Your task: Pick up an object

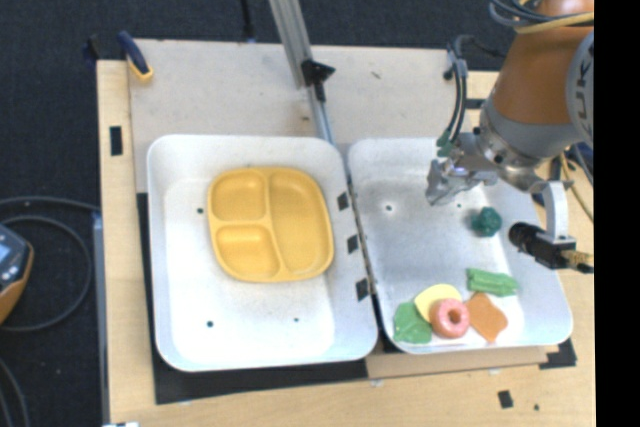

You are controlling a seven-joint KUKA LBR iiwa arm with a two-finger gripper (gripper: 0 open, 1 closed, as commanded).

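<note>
A: Start at the left; what's on the counter (200,85)?

B: The left bin (170,315) holds a yellow tray (270,222), three compartments, lying flat; past the divider, the right bin (400,215) has the small things — a green ball (487,221) on its own toward the right wall, then a cluster at the near edge: a green piece (410,323), a yellow disc (436,298), a pink ring (450,317), an orange piece (487,316), and a green bar (492,282) above them.

A: And the hand?

B: The hand (445,183) hangs over the bin's far part, just left of the ball; nothing shows between its fingers; how wide they stand I cannot tell.

A: So how far along?

B: Hardly begun, I'd judge; no object is lifted — the choosing, closing and raising are all left.

A: Which way do they point?

B: The ball, nearest, has no long axis; the bar's runs left to right, tilted slightly.
</note>
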